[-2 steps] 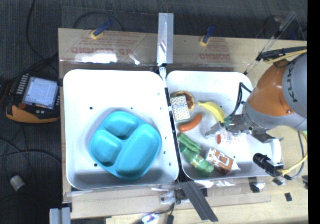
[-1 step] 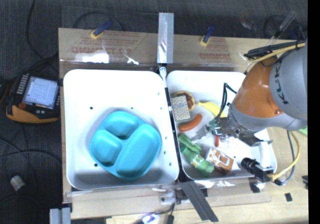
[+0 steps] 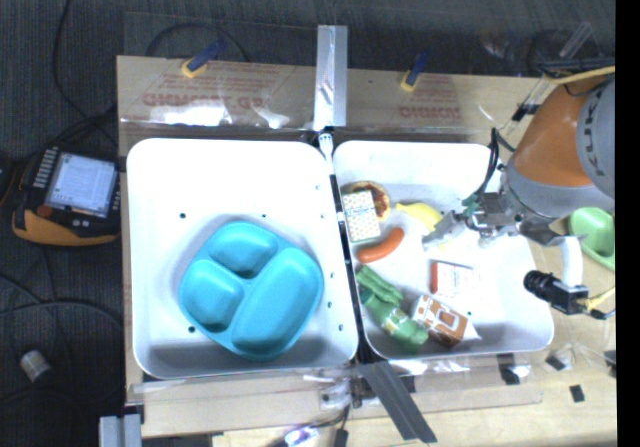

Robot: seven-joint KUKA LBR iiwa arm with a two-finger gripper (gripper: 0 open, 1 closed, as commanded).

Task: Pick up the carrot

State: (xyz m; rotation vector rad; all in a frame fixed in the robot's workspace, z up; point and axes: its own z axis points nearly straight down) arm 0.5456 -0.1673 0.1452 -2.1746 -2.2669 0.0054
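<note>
The carrot (image 3: 380,247), a short orange-red piece, lies on the floor of the right bin (image 3: 520,330) near its left wall, just below a patterned card box (image 3: 360,216). My gripper (image 3: 468,221) hangs over the middle of the right bin, to the right of the carrot and apart from it, next to a yellow fruit (image 3: 420,214). Nothing shows in its grasp. The grey arm with its orange band (image 3: 560,142) reaches in from the right.
Around the carrot lie green vegetables (image 3: 380,292), a red-and-white packet (image 3: 455,279), a brown box (image 3: 441,318) and a brown round item (image 3: 369,192). A blue divided plate (image 3: 250,285) sits in the left bin (image 3: 160,175). A green object (image 3: 594,230) lies outside at the right.
</note>
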